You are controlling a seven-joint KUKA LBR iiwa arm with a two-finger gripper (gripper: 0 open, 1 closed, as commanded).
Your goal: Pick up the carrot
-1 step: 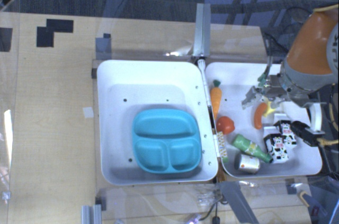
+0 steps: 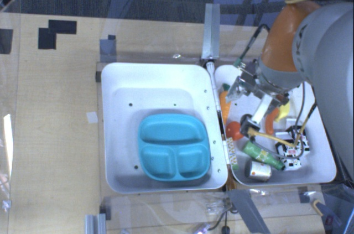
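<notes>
Carrot (image 2: 223, 104) at right bin's (image 2: 323, 169) left wall, just left of gripper (image 2: 250, 123).

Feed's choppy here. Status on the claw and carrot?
Claw low in right bin. Carrot against left wall, not held. Tomato, bottle, can crowd nearby.

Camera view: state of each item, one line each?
gripper: down in the right bin, fingers' state unclear
carrot: lying by the bin's left wall, not held
blue tray: upright in the left bin
green bottle: on its side
can: on its side
</notes>
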